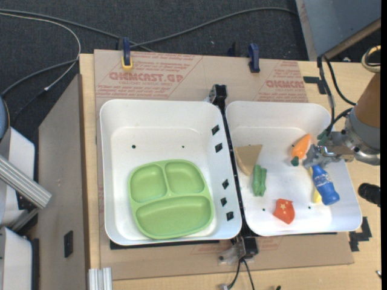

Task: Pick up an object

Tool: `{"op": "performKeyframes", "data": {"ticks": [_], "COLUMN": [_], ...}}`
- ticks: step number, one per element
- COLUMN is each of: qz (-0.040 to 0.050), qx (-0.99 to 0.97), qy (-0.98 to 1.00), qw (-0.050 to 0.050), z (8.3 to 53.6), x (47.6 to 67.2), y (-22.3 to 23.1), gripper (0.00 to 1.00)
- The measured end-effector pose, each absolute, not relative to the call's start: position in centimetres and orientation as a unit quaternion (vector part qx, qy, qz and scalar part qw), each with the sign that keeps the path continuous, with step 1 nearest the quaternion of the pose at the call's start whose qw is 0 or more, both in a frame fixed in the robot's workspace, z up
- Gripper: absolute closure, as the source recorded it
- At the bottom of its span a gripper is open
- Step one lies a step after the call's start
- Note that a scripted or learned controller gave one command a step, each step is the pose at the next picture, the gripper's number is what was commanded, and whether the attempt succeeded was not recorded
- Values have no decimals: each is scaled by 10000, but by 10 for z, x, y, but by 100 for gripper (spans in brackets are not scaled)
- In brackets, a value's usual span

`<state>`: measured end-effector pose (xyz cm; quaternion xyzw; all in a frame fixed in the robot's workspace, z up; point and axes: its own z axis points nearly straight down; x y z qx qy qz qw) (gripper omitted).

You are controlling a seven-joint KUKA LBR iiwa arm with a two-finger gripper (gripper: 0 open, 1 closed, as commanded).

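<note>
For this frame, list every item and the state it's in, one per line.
Green divided plastic tray: flat in left white bin, compartments bare.
Tan wedge: lying in right white bin.
Green oblong toy: lying beside wedge.
Red block: resting near front wall.
Orange carrot-shaped toy: lying by hand.
Blue bottle: lying on its side.

a dark grey carpet covers the floor at the top, with thin cables trailing across it. the desk is pale wood, topped by a brown cardboard sheet with red print, held at its far edge by a yellow clamp and a blue clamp. a grey panel stands at the upper right. metal framing shows at the left edge. the light is even and soft.
</note>
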<state>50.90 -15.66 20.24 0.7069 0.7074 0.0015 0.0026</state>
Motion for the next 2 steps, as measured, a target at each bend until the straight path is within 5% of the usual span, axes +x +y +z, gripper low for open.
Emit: {"op": "performKeyframes", "data": {"ticks": [1, 2], "qz": [15, 4], "qx": [7063, 7051], "qy": [7079, 7091], "qw": [25, -22], "z": [243, 235], "x": [510, 507], "y": [-157, -105], "gripper": [100, 100]}}
